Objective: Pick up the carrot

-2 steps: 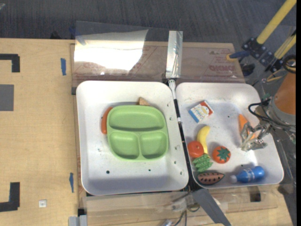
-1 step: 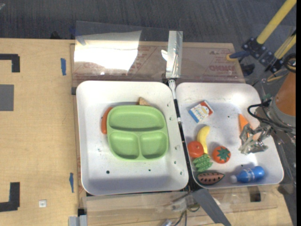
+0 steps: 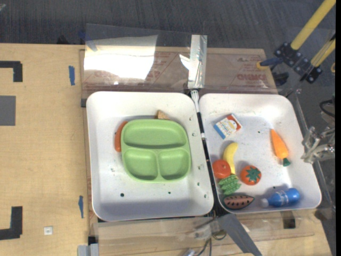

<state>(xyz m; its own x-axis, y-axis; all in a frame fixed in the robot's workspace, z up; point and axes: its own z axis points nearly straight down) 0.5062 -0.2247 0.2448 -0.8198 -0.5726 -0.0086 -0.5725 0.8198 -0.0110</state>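
Jaws: state cannot be told. The gripper [image 3: 315,145] is a blurred metal shape at the right rim of the right bin [image 3: 250,106]. The carrot [image 3: 278,144] lies in that bin near the same rim, just beside the gripper, leaf end toward the camera.

Recommended: descend over the carrot's thick middle and close across its width.

The right bin also holds a banana [image 3: 229,154], tomato [image 3: 221,168], blue bottle [image 3: 282,197], watermelon slice [image 3: 238,201] and small carton [image 3: 227,125]. The left bin [image 3: 101,196] holds a green divided plate [image 3: 155,149].
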